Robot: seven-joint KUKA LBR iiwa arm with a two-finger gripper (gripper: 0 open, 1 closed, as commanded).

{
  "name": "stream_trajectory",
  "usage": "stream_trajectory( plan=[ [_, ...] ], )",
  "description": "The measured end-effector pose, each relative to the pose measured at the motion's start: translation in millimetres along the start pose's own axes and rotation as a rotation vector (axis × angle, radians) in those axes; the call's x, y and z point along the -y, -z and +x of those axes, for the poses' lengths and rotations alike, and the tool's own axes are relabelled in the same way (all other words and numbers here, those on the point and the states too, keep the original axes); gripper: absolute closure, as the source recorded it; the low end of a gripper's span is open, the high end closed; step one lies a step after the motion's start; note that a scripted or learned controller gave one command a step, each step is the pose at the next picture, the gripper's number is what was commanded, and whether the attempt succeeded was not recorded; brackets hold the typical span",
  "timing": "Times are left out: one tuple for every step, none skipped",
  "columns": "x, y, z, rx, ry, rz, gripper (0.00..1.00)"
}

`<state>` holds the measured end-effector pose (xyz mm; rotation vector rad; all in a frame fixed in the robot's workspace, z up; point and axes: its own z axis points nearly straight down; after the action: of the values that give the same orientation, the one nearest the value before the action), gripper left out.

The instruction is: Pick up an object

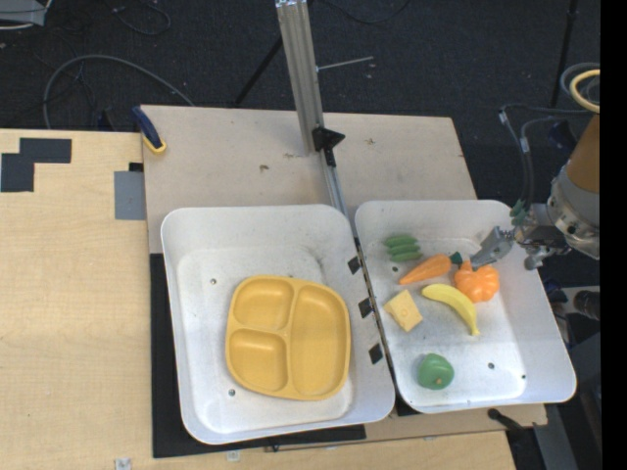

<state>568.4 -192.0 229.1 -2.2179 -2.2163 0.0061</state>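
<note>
Just end effector nr right bin edge, above pumpkin.

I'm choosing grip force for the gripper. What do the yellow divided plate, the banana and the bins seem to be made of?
Yellow divided plate: likely moulded plastic, matte, with an even colour and soft rounded ridges between its three compartments.
Banana: probably a plastic toy, smooth, uniformly yellow, unmarked.
Right bin and left bin: apparently thin white plastic, slightly scuffed, with rounded corners; hardness cannot be judged.
</note>
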Motion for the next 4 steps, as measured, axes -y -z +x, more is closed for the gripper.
stream_trajectory(
  plan=[
    [6.2,-46.2,-3.2,-0.001,0.000,0.001,0.00],
    [-2.1,-96.0,-1.0,-0.001,0.001,0.001,0.00],
    [-2.7,-83.1,-1.9,0.000,-0.001,-0.002,1.00],
    [7.2,-31.7,-3.8,0.002,-0.004,-0.009,1.00]
  ],
)
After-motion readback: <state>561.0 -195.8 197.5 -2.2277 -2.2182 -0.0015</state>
